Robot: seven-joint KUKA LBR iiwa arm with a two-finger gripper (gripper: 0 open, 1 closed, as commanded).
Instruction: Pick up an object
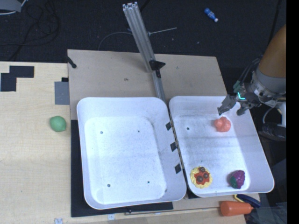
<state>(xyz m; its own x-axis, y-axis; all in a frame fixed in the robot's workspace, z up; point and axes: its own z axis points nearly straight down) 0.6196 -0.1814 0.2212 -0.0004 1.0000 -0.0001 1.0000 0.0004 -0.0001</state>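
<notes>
My tool [232, 107] hangs spread and bare just above the small orange-red toy [223, 124] in the right bin [261, 157]. It looks light, lumpy, probably soft; I'd pinch across its middle.

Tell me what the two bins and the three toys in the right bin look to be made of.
Bins: likely thin moulded plastic, white, smooth, rounded corners, faintly speckled.
Orange-pink toy: probably soft plastic or rubber, matte, lumpy.
Purple toy: seemingly moulded plastic, bumpy like grapes, slight sheen.
Yellow and red toy: plastic by its look, saturated colours; too small to tell the finish.
</notes>
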